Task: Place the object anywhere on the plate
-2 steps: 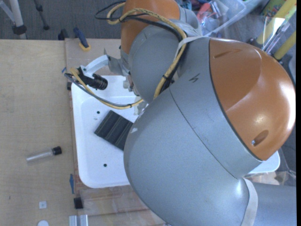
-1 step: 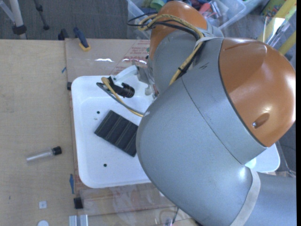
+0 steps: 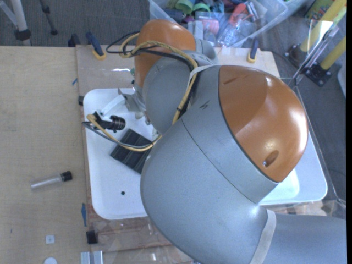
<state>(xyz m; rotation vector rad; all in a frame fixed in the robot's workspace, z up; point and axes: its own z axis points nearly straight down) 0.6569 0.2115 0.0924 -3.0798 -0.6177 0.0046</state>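
My grey and orange arm (image 3: 220,147) reaches across from the right and hides most of both bins. Its wrist end hangs over the back of the left bin (image 3: 104,197). My gripper (image 3: 131,100) shows there as a bit of grey metal, with a black and yellow cable fitting (image 3: 107,123) beside it. A flat black ribbed object (image 3: 130,147) lies slantwise on the left bin's floor, just below the wrist and partly under the arm. Whether the gripper touches it is hidden by the arm.
A clear tub (image 3: 220,7) of coloured items stands behind the bins. On the wooden bench to the left lies a small clear tube with a black cap (image 3: 52,179). Yellow bottles (image 3: 330,10) stand at the far right. A sliver of the right bin (image 3: 311,180) shows.
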